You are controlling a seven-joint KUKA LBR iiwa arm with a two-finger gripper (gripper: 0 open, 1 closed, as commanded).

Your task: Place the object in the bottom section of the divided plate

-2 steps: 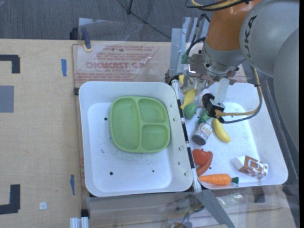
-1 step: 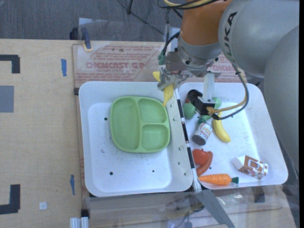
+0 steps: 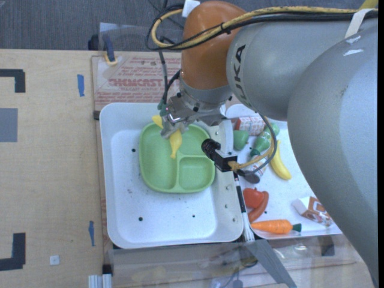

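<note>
The big grey arm (image 3: 282, 53) covers most of the right bin (image 3: 282, 200), so I cannot see its far side; the top of the hand (image 3: 170, 120) is hidden under the orange band too. The things at the top of that bin are half hidden and hard to tell apart; I can only see green and red bits there.

In the part of the right bin that I can see lie a banana (image 3: 279, 165), a red pepper (image 3: 257, 200), a carrot (image 3: 271, 225) and a small box (image 3: 312, 209); none of them is near the plate.

The green plate (image 3: 159, 167) lies in the left bin (image 3: 120, 209) on the desk (image 3: 42, 161). My hand is over the top edge of the plate; it is pinching the top end of a yellow toy (image 3: 175, 143). The toy is long and thin; it runs up and down in my view, a bit slanted. Its lower end points down at the middle of the plate, close to where the plate's walls meet.
</note>
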